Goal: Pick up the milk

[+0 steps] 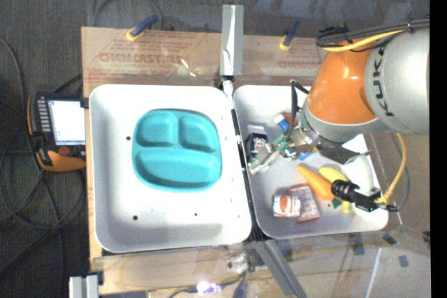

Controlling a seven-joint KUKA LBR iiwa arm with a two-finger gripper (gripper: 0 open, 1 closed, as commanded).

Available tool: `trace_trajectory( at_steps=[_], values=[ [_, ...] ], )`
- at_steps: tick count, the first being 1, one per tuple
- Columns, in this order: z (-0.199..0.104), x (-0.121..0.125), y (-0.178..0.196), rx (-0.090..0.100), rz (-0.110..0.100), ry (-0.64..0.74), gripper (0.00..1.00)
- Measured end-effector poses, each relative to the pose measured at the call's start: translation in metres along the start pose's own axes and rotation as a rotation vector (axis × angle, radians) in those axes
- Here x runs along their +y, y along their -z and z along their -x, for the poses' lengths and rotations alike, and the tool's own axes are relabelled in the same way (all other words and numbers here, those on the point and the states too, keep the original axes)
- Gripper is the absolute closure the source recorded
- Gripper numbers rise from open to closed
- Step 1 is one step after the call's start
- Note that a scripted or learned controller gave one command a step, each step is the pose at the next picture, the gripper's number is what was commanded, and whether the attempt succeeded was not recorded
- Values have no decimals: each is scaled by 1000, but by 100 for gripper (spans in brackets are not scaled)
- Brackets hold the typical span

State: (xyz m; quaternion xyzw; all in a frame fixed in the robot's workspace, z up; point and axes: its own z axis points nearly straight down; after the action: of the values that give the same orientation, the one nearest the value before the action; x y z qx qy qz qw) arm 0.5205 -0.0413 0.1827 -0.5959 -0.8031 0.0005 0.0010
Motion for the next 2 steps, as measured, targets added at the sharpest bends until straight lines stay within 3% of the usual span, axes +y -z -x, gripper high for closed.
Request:
trace_trajectory(
  at_steps=[1, 2],
  values=[
    [-1, 0, 0, 2, 0, 2, 0],
    [40, -22, 0, 0, 1, -272, 0]
  ],
)
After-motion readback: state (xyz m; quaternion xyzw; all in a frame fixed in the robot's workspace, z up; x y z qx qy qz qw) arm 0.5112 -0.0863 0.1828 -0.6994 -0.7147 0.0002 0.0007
